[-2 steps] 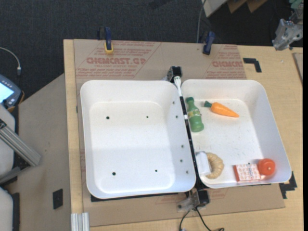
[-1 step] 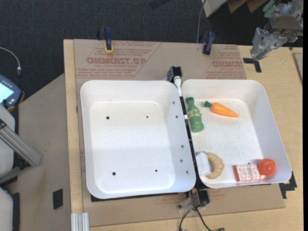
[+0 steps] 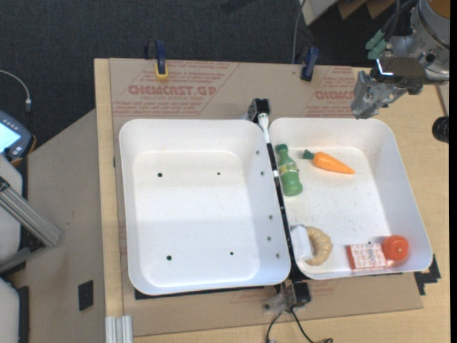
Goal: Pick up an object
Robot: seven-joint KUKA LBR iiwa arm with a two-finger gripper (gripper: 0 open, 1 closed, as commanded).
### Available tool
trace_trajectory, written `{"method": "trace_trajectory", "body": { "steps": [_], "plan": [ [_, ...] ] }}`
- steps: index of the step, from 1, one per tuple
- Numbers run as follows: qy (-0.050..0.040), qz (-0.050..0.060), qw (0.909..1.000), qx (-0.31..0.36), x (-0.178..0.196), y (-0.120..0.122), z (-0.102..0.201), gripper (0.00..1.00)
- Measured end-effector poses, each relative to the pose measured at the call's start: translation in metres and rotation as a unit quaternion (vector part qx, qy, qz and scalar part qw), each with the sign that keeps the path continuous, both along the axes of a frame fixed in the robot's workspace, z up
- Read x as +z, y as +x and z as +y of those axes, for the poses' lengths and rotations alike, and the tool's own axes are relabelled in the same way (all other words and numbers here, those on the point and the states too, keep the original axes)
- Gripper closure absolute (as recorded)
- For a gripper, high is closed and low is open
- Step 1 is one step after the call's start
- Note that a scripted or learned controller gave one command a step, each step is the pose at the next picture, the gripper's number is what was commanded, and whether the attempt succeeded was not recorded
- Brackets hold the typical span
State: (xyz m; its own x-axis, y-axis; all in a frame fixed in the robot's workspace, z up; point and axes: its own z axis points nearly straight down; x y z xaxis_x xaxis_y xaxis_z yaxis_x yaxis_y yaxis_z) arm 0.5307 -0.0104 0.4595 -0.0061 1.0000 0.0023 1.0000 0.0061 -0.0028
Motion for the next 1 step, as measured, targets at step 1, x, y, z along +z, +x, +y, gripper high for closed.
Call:
{"method": "trace_trajectory", "body": {
  "steps": [1],
  "plan": [
    [-0.0008, 0.003, 1.0000, 0.000, -0.0821, 0.0014, 0.0559, 1.00]
  ]
}}
